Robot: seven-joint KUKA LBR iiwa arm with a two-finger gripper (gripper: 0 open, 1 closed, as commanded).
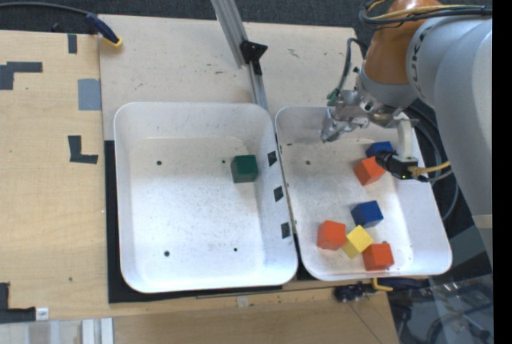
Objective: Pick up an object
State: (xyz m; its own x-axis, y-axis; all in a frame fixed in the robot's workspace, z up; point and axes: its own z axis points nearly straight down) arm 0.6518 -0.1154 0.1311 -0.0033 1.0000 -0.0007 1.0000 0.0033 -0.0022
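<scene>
Above the far end of the right bin hangs the gripper, carried by the grey arm with its orange band. Whether its tips are apart or together cannot be told, since they are small and blurred against the white wall; no object is seen between them. Nearest to it lies an orange block, toward the viewer and to the right, apart from the tips. Just beyond that block sits a blue block, partly covered by cabling. Farther toward the near end of the same bin a second blue block lies by a cluster of three: an orange block, a yellow block touching it, and another orange block just beside the yellow one. A single green block rests in the left bin, well apart from the gripper, across the shared rims.
</scene>
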